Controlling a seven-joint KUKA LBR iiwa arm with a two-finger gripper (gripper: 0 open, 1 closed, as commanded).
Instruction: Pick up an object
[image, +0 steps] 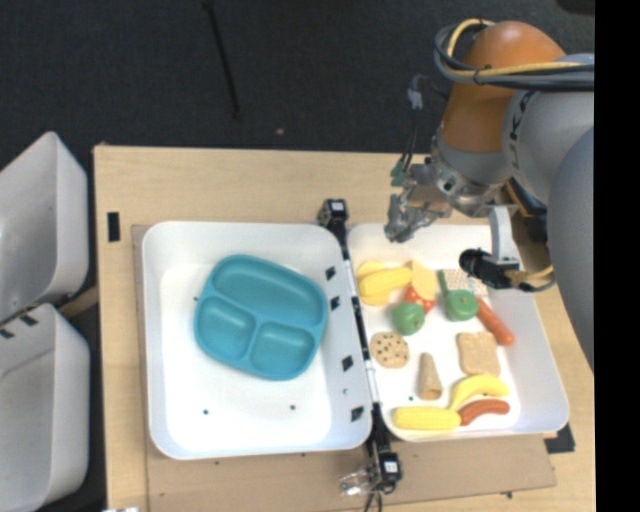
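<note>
Gripper (398, 228) of mine hovers upper right over the toy food bin (540, 400); can't tell its state; next I drop toward the yellow pepper (383, 282).

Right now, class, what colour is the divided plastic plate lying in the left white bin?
Teal blue; the divided plastic plate shows best in the overhead camera view.

place: robot lab | evidence: KUKA arm (500, 90) over wooden bench (230, 180); white bins (160, 400); toy food (440, 330)
</note>
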